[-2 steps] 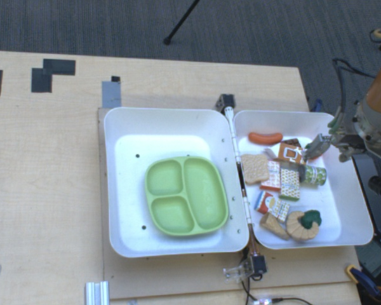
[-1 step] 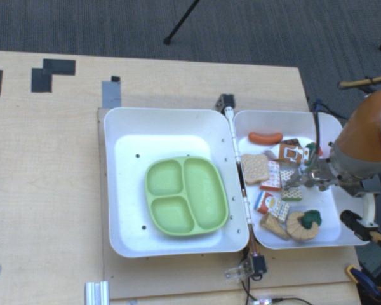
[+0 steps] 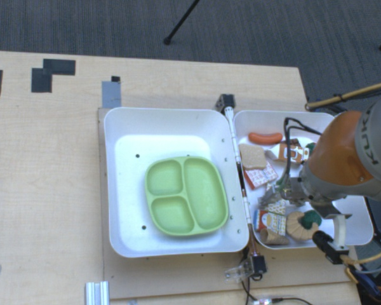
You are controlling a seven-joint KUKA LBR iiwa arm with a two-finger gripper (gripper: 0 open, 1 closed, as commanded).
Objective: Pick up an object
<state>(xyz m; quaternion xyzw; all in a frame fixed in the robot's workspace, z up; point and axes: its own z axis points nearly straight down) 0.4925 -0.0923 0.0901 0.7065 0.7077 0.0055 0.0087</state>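
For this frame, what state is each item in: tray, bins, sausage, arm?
Light green three-compartment plastic tray: flat in left bin, compartments bare.
Left shallow white bin: holds the tray.
Right shallow white bin: cluttered with small items.
Orange-red toy sausage: lying loose.
Grey-and-orange arm: over right bin.

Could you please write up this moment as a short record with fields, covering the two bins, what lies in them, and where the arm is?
left bin: white, holds a green three-compartment tray
right bin: white, holds a heap of small items
items in right bin: orange-red sausage-shaped piece near the far end, tan slice, round biscuit-like piece, small printed packets
arm: over the right bin, orange band uppermost
gripper: low among the items
grasp: cannot tell
bench: light wood
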